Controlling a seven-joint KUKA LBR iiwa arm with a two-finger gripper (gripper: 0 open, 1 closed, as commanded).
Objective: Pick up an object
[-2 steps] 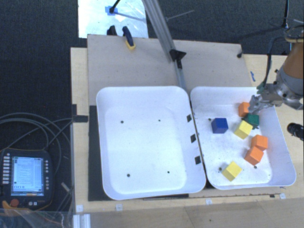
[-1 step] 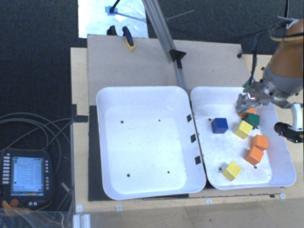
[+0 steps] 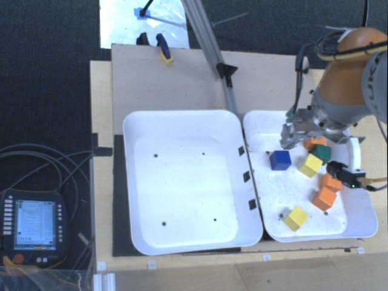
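The right bin (image 3: 357, 223) holds several small blocks. A blue cube (image 3: 280, 160) lies near its left wall. Beside it are a yellow block (image 3: 311, 165), a green block (image 3: 323, 153) and an orange block (image 3: 314, 142) bunched together. Two more orange blocks (image 3: 327, 193) and another yellow block (image 3: 296, 217) lie nearer the front. My gripper (image 3: 293, 136) hangs low over the bin's back part, just above and to the right of the blue cube and left of the orange and green blocks. No block shows in it.
The left bin (image 3: 182, 123) sits next to the right one, joined by black clips (image 3: 247, 176). A slanted metal pole (image 3: 206, 32) crosses the back of the bench. A teach pendant (image 3: 31, 226) and cables lie on the floor at the left.
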